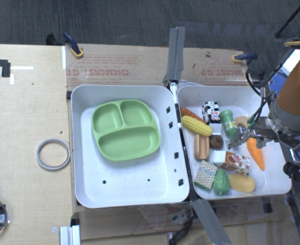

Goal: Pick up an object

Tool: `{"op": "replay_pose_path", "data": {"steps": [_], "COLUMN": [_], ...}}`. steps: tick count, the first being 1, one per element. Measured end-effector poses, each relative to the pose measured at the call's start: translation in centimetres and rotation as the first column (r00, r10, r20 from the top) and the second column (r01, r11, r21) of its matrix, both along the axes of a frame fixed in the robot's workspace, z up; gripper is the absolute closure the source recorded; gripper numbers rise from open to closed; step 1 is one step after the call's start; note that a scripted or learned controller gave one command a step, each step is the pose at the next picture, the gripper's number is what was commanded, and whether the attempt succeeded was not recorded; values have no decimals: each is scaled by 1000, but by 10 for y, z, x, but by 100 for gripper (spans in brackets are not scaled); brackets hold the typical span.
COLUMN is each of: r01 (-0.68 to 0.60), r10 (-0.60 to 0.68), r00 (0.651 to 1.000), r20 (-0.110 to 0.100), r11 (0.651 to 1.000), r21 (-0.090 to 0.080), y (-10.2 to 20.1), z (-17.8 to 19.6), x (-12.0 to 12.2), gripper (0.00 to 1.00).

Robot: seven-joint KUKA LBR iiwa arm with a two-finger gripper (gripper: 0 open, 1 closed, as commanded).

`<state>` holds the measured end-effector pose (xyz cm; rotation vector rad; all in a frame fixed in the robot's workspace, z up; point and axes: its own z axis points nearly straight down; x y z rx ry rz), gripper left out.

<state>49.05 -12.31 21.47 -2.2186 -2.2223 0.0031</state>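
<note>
A wooden tabletop (27, 116) carries two shallow white bins side by side. The left bin (83, 182) holds a green divided plate (125, 129); the right bin (275, 188) is crowded with toy food. The grey arm (293, 101) reaches in from the right, its jaws (238, 138) low over the right bin's middle, near a green bottle (228, 121) and just beside an orange carrot (255, 153); how far they are parted, or whether they hold anything, cannot be told. Nearby lie a corn cob (196, 125), a hot dog (201, 146) and a cow-patterned carton (210, 112). A tape ring (53, 153) rests on the tabletop, left.
</note>
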Motion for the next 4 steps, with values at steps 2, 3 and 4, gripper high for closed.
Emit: {"op": "replay_pose_path", "data": {"steps": [2, 3, 4], "r01": [-390, -419, -417], "r10": [390, 419, 417], "r00": [921, 908, 909], "r20": [1, 4, 10], "r11": [921, 908, 909], "r21": [0, -2, -6], "y": [24, 17, 16], "z": [-78, -122, -108], "x": [66, 145, 147], "gripper": [0, 0, 100]}}
